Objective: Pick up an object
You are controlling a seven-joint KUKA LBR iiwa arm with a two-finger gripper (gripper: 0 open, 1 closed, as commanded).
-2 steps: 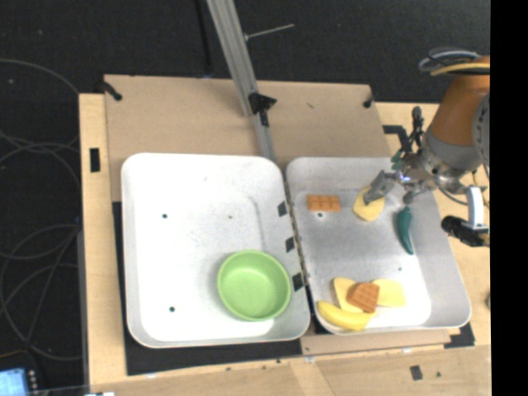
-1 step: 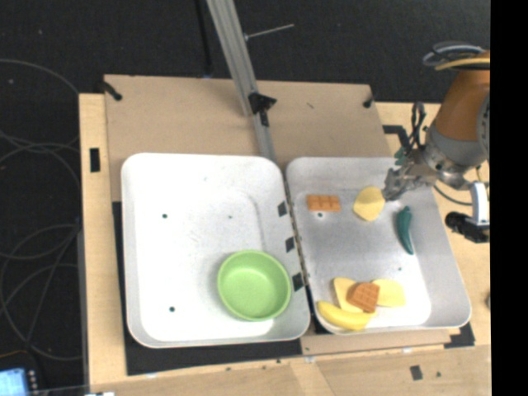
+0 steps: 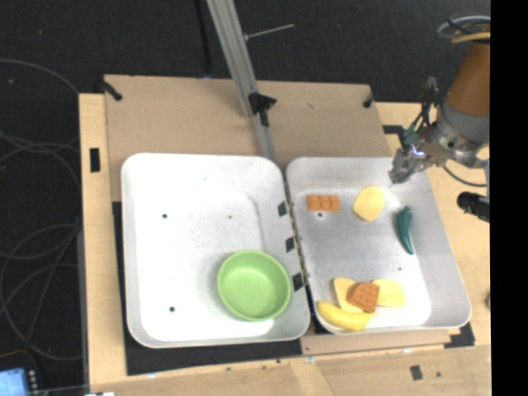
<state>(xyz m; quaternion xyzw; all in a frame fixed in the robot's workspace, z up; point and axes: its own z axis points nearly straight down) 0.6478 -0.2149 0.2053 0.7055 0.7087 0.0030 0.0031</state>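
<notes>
Fingers above right bin's far edge, state indeterminate; counted: one green bowl, one lemon, one banana, one teal pepper.

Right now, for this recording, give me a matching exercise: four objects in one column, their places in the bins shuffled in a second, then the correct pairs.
Objects:
1. green bowl
2. orange waffle block
3. dark green pepper
4. banana

Places:
A. right bin, near its right wall
B. left bin, near front corner
C. right bin, front edge
D. right bin, beside the divider, towards the back

Pairs: 1-B, 2-D, 3-A, 4-C
</notes>
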